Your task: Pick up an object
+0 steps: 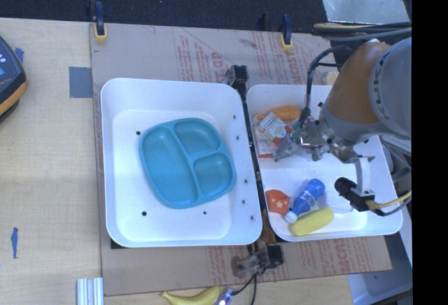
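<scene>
My gripper (292, 144) is low over the upper part of the right bin (381, 230), with the grey and orange arm (364, 90) coming in from the right. Its tip sits against a crinkled clear packet with red print (269, 130). Just behind the packet lies an orange item (285, 113). Toward the bin's front edge are a small red and orange piece (277, 202), a blue and white bottle (308, 197) and a yellow corn-like toy (312, 221). Nothing shows between the gripper's tips.
The left bin (119, 227) holds a blue divided plate (187, 161). A black cable end (352, 195) hangs from the arm over the right bin. A banana (190, 294) lies at the bench's front edge, and a dark device (10, 80) sits far left.
</scene>
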You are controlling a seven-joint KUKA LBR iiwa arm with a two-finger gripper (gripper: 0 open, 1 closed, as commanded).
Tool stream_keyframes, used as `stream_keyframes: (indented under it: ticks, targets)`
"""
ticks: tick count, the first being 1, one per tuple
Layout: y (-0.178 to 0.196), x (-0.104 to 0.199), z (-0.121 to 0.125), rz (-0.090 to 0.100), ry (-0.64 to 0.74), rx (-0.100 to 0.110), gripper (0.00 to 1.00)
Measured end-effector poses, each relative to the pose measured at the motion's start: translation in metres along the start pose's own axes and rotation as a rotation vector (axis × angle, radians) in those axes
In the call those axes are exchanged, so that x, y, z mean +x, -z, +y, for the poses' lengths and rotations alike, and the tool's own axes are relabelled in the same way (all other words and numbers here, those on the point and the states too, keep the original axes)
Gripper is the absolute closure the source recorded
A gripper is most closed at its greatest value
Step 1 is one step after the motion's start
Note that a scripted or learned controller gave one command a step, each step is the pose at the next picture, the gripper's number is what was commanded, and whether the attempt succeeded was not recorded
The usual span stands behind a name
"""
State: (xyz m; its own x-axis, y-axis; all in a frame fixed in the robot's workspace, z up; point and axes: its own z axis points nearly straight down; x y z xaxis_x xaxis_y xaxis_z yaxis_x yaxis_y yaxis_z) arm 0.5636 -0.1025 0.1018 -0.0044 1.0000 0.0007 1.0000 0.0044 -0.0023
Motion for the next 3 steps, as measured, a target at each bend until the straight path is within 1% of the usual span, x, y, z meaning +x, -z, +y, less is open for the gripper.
stream_keyframes:
  ticks: [1, 2, 3]
  targets:
    - [-0.01, 0.01, 0.057, 0.0, 0.0, 0.001, 0.0]
    - [-0.009, 0.0, 0.078, 0.0, 0.002, 0.0, 0.0]
    - [0.001, 0.0, 0.078, -0.001, 0.008, 0.002, 1.0]
